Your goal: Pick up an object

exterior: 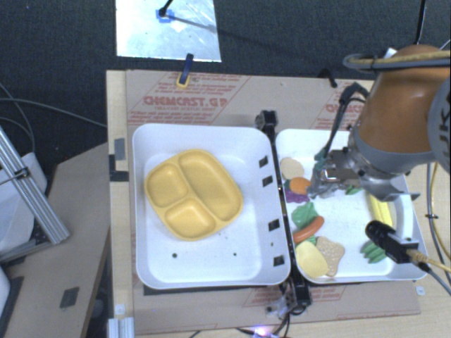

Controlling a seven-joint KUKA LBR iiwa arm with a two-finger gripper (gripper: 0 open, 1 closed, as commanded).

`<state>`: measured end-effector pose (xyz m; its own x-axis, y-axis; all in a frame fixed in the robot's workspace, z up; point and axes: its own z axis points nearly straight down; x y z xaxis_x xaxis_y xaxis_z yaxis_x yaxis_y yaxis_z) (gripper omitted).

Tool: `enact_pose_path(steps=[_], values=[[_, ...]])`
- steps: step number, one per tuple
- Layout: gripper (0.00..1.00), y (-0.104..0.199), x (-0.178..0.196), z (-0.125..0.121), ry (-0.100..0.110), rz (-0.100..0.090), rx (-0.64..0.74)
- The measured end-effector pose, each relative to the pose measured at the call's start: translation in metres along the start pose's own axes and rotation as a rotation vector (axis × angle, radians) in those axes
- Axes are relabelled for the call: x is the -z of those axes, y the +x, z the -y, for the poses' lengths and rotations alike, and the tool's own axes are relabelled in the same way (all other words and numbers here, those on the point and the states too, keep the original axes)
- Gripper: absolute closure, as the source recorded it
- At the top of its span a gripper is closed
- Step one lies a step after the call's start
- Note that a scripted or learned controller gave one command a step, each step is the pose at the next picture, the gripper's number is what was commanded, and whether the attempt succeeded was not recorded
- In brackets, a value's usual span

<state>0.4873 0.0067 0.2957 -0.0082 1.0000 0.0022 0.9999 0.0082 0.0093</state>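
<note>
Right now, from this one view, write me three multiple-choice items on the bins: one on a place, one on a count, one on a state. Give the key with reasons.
1. Where does the yellow tray lie?
A. in the left bin
B. in the right bin
C. on the brown board behind the bins

2. How many compartments does that tray have?
A. two
B. three
C. five

3. What state is the tray in?
A. piled with toy food
B. turned upside down
C. right side up with nothing in it

Key: 1 A, it sits inside the left bin. 2 B, ridges split it into three hollows. 3 C, its hollows face up and are bare, while the toy food lies in the right bin below the gripper.
</note>
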Motion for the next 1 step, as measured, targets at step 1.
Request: enact_pose_path(steps=[1], values=[[1.0, 0.0504, -0.0355, -0.0035, 0.011, 0.001, 0.001]])
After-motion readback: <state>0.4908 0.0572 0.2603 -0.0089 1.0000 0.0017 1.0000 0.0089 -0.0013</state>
